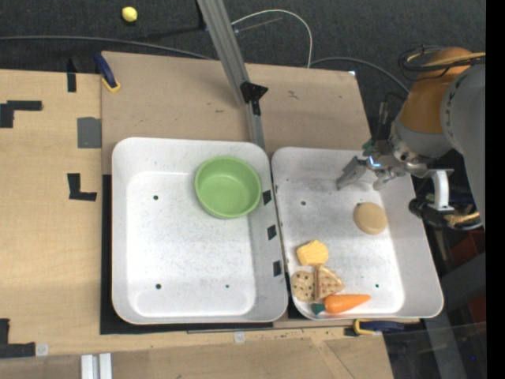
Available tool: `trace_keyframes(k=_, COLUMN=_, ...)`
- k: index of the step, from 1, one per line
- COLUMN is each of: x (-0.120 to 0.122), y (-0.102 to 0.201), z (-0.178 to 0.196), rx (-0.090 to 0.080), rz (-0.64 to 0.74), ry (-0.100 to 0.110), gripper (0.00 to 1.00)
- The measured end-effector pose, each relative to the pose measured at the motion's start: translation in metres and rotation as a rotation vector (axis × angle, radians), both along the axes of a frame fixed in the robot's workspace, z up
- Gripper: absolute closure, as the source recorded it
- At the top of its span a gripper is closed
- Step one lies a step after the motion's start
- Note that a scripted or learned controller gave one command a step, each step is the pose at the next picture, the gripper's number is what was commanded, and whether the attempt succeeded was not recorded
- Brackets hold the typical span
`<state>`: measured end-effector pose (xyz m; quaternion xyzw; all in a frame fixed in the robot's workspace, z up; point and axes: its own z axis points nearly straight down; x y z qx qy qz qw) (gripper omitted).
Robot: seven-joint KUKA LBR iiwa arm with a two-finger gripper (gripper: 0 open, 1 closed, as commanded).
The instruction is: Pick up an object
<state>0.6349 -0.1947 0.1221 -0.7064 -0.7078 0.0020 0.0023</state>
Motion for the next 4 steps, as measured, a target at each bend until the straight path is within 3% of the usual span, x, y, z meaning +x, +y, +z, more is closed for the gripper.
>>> trace_keyframes(k=1, x=0.001, y=0.0, z=0.014, rx=-0.001, rz=0.001, ry=-0.004, gripper=1.0)
trace_keyframes(k=2, x=0.01, y=0.008, z=0.069, rx=-0.001, rz=0.0, ry=-0.01, gripper=1.0)
trace_keyframes(k=3, x=0.01, y=0.008, z=0.087, rx=-0.001, rz=-0.001, ry=-0.007, gripper=1.0)
trace_keyframes(k=4, x=-0.002, y=0.055, z=0.095, rx=0.002, rz=0.003, ry=-0.004, gripper=1.0)
